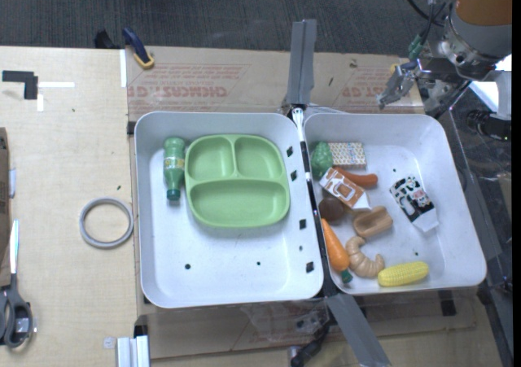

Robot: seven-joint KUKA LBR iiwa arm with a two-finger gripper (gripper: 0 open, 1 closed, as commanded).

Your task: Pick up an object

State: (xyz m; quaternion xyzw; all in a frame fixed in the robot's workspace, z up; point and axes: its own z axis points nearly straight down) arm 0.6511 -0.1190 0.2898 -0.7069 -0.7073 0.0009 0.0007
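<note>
Over the far right corner of the right bin [456,154] the gripper [399,85] is seen, hanging above the rim and the cardboard beyond, with nothing between its fingers; whether they are parted or closed cannot be told from this slanted view.

Down in the bin a heap of toy food is laid out, and a likely target is judged to be the black-and-white carton [413,199], lying alone on bare white floor, well apart from the pile on the left. It is probably light, hollow and fairly stiff (a toy milk carton, by the look of it), so little force would be needed, though smooth faces could slip. The flat long sides would best be taken, across the narrow width.

From the gripper, the carton is placed nearer the camera and slightly right, lower in the bin.

Harder picks are crowded together: the carrot [334,246] touches the croissant [366,261], and the corn cob [403,273] lies just beside them near the front wall. The left bin [220,276] holds a green divided plate [238,180] and a green bottle [173,167].
</note>
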